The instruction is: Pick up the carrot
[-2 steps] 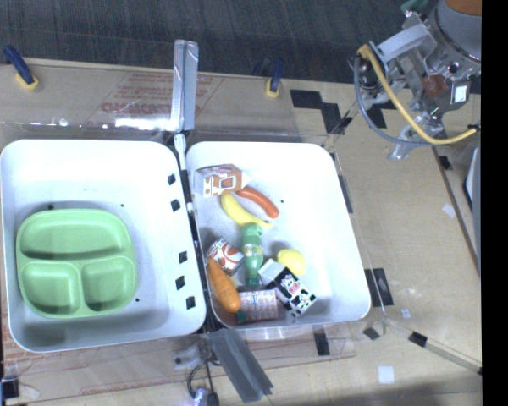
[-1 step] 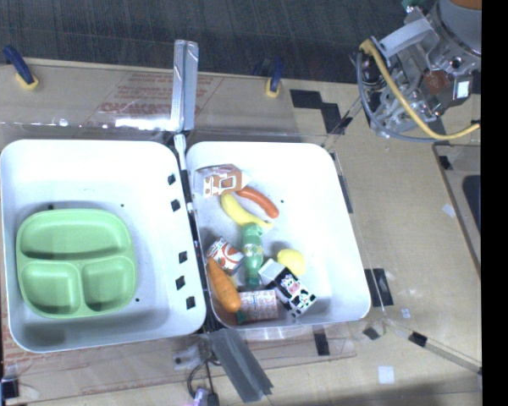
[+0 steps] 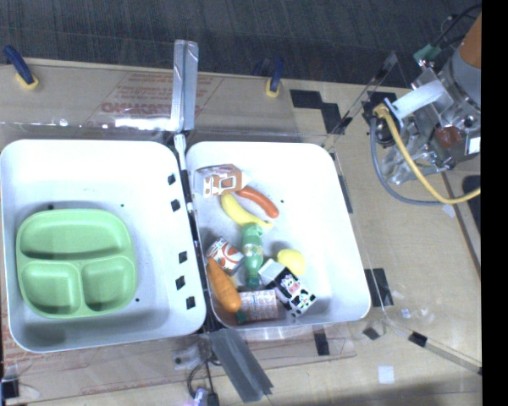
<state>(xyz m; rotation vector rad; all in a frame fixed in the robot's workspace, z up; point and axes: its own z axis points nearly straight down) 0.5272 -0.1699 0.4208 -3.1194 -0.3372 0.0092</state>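
The table carries two white bins. The left bin holds a green tray. The right bin holds the carrot near its front-left corner, touching a green bottle. The claw hangs right of the bins — state cannot be told.

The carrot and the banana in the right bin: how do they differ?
The carrot is orange; the banana is yellow. The carrot lies at the bin's near left corner by the divider, the banana further back beside a sausage. The carrot is straight, the banana slightly curved. Both are long and lie flat.
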